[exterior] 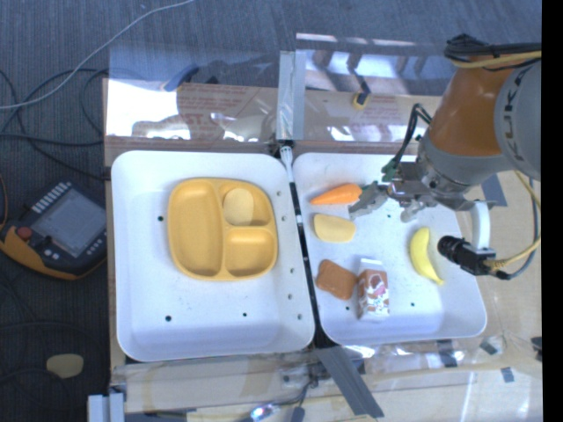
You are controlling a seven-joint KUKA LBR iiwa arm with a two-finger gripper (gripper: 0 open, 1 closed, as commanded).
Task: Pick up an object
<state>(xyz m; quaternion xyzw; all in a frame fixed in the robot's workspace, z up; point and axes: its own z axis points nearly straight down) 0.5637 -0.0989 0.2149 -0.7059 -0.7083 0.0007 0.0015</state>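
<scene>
The right bin (pixel 457 319) holds an orange carrot (pixel 336 194), a pale yellow wedge (pixel 334 228), a brown flat piece (pixel 335 280), a small red-and-white carton (pixel 373 292) and a yellow banana (pixel 425 255). My gripper (pixel 390 204) hangs over the upper middle of this bin, just right of the carrot's tip and above the banana. It is open, with nothing between its fingers. One grey fingertip (pixel 366 200) is close to the carrot's right end.
A yellow divided tray (pixel 222 229) lies in the left bin (pixel 141 262). A raised rim (pixel 302 244) separates the two bins. A black cable and connector (pixel 462 251) hang from the wrist near the banana. A handheld pendant (pixel 54 229) rests on the floor at left.
</scene>
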